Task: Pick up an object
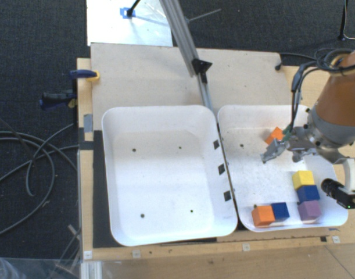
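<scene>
The right bin (247, 127) holds several small blocks. An orange block (275, 135) lies near the middle of the bin, tilted, right at the upper edge of my gripper (273, 151). The gripper hangs low over the bin floor, reaching in from the right, and I cannot tell whether it touches the block. A yellow block (303, 179), a dark blue block (308, 193) and a purple block (309, 210) form a column at the bin's front right. Another orange block (262, 215) and a blue block (280, 211) sit side by side at the front edge.
The left bin (116, 156) lies beside the right one, with a shared rim between them. A slanted metal pole (186, 39) crosses above the bench at the back. Cables (299, 80) run along the arm at the right.
</scene>
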